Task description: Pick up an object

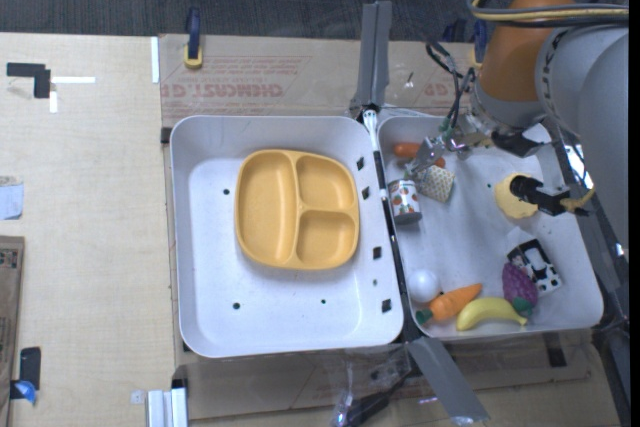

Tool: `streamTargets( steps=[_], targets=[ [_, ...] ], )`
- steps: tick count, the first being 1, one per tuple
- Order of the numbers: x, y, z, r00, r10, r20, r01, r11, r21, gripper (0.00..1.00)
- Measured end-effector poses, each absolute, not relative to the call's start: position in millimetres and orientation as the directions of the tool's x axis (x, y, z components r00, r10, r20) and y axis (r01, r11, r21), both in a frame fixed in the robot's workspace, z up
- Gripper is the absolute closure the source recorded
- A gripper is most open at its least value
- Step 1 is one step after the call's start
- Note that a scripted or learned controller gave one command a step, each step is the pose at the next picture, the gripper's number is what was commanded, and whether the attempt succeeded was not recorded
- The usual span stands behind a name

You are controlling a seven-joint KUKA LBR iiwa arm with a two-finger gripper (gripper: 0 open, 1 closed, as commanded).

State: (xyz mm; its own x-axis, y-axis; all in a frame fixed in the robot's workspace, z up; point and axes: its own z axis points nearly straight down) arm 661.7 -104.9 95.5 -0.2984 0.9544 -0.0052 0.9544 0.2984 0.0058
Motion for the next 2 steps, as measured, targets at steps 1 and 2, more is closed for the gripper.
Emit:
streamTargets(
  steps=[1,2],
  targets=[
    [659.1,-120.7,109.1,-0.414,0.910,0.000,0.910,0.414,-0.002,0.00],
    [661.7,-109.3,95.8,-0.429,0.903,-0.006,0.903,0.429,0.004,0.00]
  ],
)
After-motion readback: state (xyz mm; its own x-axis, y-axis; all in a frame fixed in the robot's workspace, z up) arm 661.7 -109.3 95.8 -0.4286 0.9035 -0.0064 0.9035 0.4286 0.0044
